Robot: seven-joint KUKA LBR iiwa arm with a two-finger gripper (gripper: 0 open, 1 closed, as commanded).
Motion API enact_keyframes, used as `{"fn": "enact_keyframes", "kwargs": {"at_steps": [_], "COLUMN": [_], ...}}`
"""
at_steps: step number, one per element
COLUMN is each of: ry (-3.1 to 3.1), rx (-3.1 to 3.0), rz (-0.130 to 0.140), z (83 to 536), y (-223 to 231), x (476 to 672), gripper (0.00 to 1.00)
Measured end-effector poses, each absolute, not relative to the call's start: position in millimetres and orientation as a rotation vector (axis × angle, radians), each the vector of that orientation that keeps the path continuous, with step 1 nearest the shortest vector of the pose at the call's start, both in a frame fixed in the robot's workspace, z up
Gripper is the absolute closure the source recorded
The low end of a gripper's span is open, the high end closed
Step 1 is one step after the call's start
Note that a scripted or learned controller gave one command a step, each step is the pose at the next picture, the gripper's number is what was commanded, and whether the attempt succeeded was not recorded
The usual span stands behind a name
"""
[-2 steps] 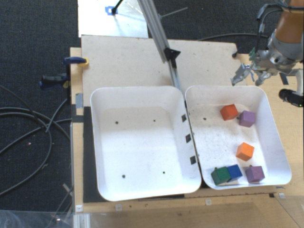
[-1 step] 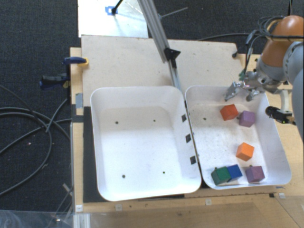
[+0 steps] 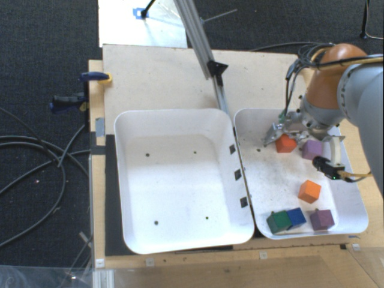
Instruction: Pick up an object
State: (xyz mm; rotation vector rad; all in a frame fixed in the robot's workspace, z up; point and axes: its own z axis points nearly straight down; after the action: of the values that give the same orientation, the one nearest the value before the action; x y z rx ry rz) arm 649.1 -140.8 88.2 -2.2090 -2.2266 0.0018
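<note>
Two white bins are seen side by side on the counter [image 3: 156,80]. In the left bin [image 3: 129,221] nothing is seen but a few small dark dots on the floor. The right bin [image 3: 359,212] holds several blocks: a red block [image 3: 286,143] and a pale purple block [image 3: 311,149] in the far part, an orange block [image 3: 309,191] near the middle, and a green block [image 3: 278,221], a blue block [image 3: 296,217] and a purple block [image 3: 321,219] in a row along the near wall, the green and the blue touching. The jaws [image 3: 284,130] are lowered into the far part of the right bin, directly over the red block, but it cannot be told whether they are wide or narrow, or whether the block is held. The pale purple block lies just beside the red one, close under the wrist. A metal rod [image 3: 198,35] crosses the counter at a slant and ends near the far end of the wall between the bins. A blue clamp [image 3: 81,92] is fixed at the left edge of the counter, and black cables [image 3: 36,155] lie on the dark floor at the left. Free room is left in the middle of the right bin.
</note>
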Motion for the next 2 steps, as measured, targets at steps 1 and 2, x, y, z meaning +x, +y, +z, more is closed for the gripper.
{"fn": "enact_keyframes", "kwargs": {"at_steps": [1,2], "ry": [-2.232,-2.239], "rx": [-2.217,-2.211], "rz": [-0.006,-0.013], "z": [102.3,195.7], "y": [-144.5,-66.7], "x": [652.2,653.3], "gripper": [1.00,1.00]}}
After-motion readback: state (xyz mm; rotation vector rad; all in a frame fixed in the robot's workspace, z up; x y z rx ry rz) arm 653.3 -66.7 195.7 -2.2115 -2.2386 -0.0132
